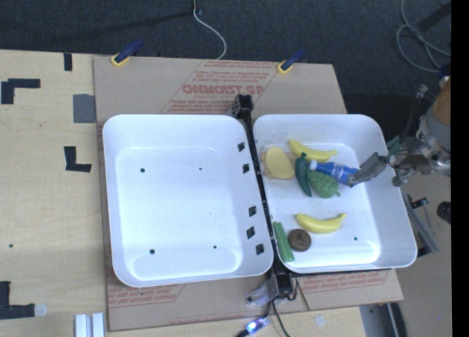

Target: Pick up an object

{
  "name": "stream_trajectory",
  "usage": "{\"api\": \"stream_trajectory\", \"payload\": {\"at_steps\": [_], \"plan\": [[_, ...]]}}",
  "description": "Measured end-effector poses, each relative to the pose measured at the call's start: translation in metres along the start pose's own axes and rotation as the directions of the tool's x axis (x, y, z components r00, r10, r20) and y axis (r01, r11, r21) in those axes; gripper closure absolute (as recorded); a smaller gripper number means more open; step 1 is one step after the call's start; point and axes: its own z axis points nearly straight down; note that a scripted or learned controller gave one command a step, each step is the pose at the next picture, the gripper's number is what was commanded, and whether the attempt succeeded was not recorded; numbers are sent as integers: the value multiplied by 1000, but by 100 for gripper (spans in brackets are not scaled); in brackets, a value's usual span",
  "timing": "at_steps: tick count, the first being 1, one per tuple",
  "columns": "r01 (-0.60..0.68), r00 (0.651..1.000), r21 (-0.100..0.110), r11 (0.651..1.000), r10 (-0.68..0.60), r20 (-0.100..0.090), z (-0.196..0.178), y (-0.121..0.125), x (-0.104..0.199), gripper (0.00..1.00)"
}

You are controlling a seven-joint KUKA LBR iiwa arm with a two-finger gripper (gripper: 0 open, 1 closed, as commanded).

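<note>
The right bin (370,132) holds several small items. A yellow banana (311,154) lies near its back, and a second banana (320,221) lies toward the front. A pale yellow rounded piece (277,163) rests by the left wall. In the middle sit a dark green pod (302,173), a green leafy lump (325,184) and a blue and white tube (338,172). My gripper (368,168) reaches in over the right rim, its tip just right of the blue tube. Whether it touches the tube cannot be told.
A brown round piece (299,239) and a green stick (283,242) lie in the right bin's front left corner. The left bin (117,138) stands beside it, joined at a black hinge strip (251,182). Cables hang at the upper right.
</note>
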Motion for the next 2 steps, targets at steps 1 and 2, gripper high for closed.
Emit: {"api": "stream_trajectory", "payload": {"at_steps": [1,2], "plan": [[-1,1000,6,1000,1,-1,128,36,-41,0],[1,1000,-1,1000,-1,2,182,35,-39,0]]}}
